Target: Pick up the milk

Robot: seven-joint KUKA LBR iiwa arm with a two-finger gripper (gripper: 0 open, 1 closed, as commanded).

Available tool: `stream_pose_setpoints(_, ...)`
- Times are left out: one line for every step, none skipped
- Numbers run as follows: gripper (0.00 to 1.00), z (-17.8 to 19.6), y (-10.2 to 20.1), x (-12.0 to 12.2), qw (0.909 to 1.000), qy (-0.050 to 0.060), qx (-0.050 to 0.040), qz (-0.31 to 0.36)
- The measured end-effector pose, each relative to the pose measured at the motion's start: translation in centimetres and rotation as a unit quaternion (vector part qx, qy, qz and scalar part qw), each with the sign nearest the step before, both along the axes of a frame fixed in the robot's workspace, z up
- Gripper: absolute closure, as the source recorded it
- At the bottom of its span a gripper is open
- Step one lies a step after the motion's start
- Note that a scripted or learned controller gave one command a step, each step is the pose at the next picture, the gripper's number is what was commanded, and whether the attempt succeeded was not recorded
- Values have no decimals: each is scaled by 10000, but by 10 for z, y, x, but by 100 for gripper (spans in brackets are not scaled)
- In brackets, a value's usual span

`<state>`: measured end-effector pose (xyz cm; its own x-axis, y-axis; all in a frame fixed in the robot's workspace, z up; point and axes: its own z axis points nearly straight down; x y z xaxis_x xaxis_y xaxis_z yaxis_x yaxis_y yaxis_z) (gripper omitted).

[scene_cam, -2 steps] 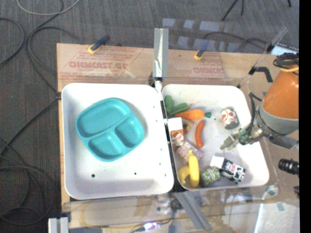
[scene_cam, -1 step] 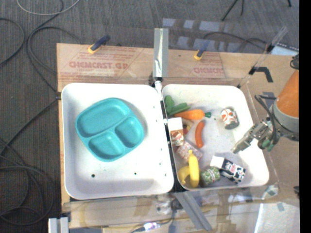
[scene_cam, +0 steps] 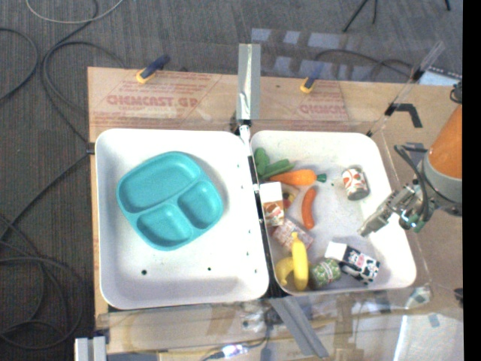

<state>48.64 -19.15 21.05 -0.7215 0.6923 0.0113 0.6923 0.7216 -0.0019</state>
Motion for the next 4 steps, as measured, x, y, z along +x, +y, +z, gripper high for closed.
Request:
stream_pose_setpoints(100,-86,-13,5,9959,-132,-50,891)
stream_pose_setpoints(100,-102,-30,-1,9995,-34,-17,-309)
stream_pose_setpoints(100,115,27,0,9924,-38,-20,1227)
stream_pose_setpoints(100,32,42,-1,9782,-31,-6,2075)
